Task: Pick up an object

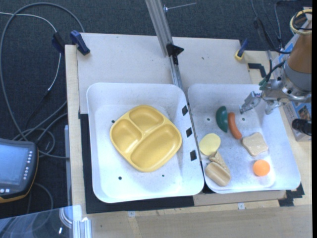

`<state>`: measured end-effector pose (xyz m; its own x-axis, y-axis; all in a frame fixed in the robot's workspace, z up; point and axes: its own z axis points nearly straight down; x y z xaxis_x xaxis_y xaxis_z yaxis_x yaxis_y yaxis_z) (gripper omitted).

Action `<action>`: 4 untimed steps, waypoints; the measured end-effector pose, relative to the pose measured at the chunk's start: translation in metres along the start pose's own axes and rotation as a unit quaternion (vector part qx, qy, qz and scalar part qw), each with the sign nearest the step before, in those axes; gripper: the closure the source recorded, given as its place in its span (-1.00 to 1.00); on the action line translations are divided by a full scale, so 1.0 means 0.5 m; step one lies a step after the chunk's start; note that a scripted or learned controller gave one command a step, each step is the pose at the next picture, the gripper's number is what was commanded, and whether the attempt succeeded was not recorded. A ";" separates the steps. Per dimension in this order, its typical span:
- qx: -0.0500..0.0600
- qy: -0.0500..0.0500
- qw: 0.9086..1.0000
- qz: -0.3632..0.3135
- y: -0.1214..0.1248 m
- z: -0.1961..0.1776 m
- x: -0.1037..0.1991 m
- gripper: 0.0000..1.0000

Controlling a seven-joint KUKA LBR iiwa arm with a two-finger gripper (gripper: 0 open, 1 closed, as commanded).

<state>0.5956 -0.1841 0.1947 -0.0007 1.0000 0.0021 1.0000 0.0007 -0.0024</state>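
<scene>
The right bin holds several toy foods: a green piece, an orange-red sausage, a yellow round slice, a tan bread slice, an orange ball and a brown bun. My gripper hangs over the bin's upper right part, up and to the right of the sausage. It is open, with nothing between its fingers. One finger points toward the green piece.
The left bin holds a yellow divided plate. A metal rail runs down between the bins from the top. Blue and yellow clamps sit at the bench's back corners. Cables lie at the upper right.
</scene>
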 end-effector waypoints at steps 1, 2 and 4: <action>0.000 0.000 1.000 0.000 0.000 0.000 0.000 -1.00; 0.002 0.000 1.000 0.000 -0.006 0.085 0.001 -1.00; -0.002 0.000 1.000 0.000 -0.004 0.161 0.002 1.00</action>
<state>0.5935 -0.1830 0.1144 -0.0012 1.0000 0.0011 1.0000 0.0012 0.0009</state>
